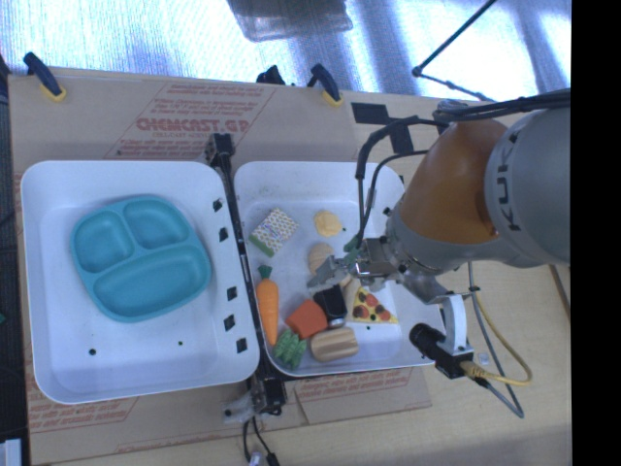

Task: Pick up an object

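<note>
Cardboard sheeting [175,124] covers the tabletop [543,396] under two white bins. At far left, the left bin [39,289] holds a blue divided plate [142,256], lying flat near its middle. Across the black-clipped seam, the right bin [291,178] carries toy food: a checkered cracker [274,229] near the top, a carrot [267,302] along the left wall, a green piece [289,349] below it, then an orange-red block [308,318], a bread roll [333,344], a black piece [331,303], a beige lump [319,256], a yellow lump [328,223] and a pizza slice [373,308]. The gripper [330,272] hangs low over the cluster, between the beige lump and the black piece; whether the fingers are spread or closed cannot be made out. Further right, the grey arm [475,192] with its orange band reaches in.
</note>
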Tool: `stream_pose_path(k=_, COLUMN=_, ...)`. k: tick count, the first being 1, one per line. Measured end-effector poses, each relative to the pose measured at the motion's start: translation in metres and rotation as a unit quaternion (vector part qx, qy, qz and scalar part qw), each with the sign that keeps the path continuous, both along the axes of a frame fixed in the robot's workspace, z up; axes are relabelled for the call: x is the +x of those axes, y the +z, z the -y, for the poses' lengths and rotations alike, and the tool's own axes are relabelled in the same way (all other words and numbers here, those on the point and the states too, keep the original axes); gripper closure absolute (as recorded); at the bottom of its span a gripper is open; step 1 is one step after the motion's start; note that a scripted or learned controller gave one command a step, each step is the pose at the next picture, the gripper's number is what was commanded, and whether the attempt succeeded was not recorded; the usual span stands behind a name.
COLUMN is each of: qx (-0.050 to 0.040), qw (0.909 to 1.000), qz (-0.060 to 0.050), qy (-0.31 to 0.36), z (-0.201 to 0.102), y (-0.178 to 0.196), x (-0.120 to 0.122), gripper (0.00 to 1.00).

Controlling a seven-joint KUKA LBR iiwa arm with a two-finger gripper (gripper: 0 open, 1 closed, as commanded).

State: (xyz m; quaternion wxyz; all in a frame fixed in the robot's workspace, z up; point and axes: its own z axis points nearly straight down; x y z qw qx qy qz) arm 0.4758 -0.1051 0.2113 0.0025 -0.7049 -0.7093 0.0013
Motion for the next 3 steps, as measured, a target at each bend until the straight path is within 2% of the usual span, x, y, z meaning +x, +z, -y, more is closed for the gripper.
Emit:
stream_pose_path(k=1, qx=-0.0055, qw=1.0000, qz=0.006, qy=0.000, z=-0.005, y=-0.107, x=0.041, gripper=0.00)
stream_pose_path(k=2, qx=-0.0054, qw=0.9997, qz=0.005, qy=-0.023, z=-0.006, y=-0.117, x=0.151, gripper=0.00)
stream_pose_path(k=3, qx=-0.0026, qw=0.9998, qz=0.002, qy=-0.020, z=-0.009, y=-0.108, x=0.150, gripper=1.00)
